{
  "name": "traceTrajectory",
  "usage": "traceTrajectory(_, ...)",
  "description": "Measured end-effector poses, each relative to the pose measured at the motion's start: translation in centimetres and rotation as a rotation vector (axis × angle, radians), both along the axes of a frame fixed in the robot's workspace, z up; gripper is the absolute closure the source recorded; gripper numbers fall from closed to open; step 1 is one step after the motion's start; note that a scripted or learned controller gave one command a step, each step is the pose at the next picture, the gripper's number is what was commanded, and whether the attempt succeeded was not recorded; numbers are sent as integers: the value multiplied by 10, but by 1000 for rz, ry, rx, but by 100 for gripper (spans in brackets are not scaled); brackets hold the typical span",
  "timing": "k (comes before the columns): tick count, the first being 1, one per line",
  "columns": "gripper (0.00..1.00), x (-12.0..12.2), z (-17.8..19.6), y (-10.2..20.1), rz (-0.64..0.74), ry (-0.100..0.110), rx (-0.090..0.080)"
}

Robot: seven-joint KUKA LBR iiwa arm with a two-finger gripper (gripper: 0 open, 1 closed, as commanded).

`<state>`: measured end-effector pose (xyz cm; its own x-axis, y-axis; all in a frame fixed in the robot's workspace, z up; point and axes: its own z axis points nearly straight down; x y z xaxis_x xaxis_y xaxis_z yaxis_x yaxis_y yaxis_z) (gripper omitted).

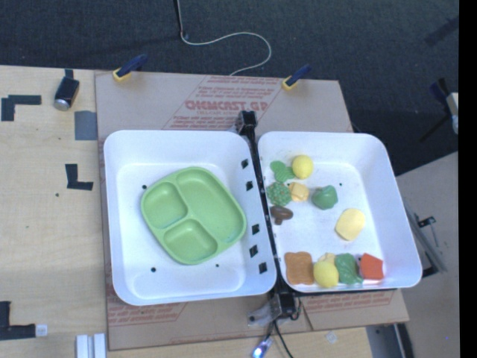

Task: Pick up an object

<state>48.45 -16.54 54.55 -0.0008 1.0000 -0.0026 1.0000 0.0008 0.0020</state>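
Nearest you, along the right bin's [387,162] front edge, sit an orange block [299,268], yellow piece [326,273], green piece [347,268] and red piece [371,266]. Left bin [119,200] holds a green tray [194,215]. End effector state: cannot tell.

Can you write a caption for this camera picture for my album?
Green divided plate in the left bin, toy food pieces in the right bin.

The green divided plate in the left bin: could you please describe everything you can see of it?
The green divided plate is pale green, looks like smooth plastic, and has rounded corners and three compartments, one large and two smaller. It lies flat and right side up on the floor of the left bin, turned at a slant to the bin's walls. Nothing rests in it.
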Motion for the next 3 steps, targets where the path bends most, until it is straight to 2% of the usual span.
traceTrajectory(1,100,0,-11,71,7,3,4)
traceTrajectory(2,100,-1,-11,221,18,4,5)
traceTrajectory(3,100,-1,-48,284,8,8,2)
